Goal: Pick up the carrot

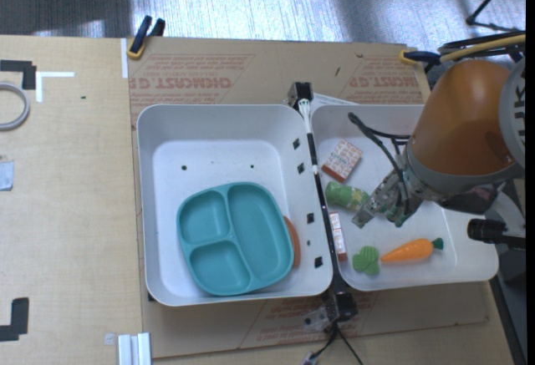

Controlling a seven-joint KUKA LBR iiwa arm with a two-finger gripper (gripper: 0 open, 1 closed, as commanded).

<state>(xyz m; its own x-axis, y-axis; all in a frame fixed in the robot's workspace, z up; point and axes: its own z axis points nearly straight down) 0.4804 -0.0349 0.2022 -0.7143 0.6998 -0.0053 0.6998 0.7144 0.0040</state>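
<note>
Carrot (pixel 410 251) lies nearly crosswise, green top right, tip left; pincer (pixel 380 206) above, grip state unclear

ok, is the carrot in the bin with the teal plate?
No: the carrot lies in the right bin, near its front edge, while the teal divided plate sits in the left bin.

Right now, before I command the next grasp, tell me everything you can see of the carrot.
The carrot is a small toy-like piece, smooth orange body that looks plastic, with a green stub at its right end. It lies flat on the floor of the right bin, near the front wall, long axis running left-right and tilted slightly up to the right. A green leafy piece sits just off its pointed left end, very close or touching. The end effector is above it in the view, apart from it.
</note>
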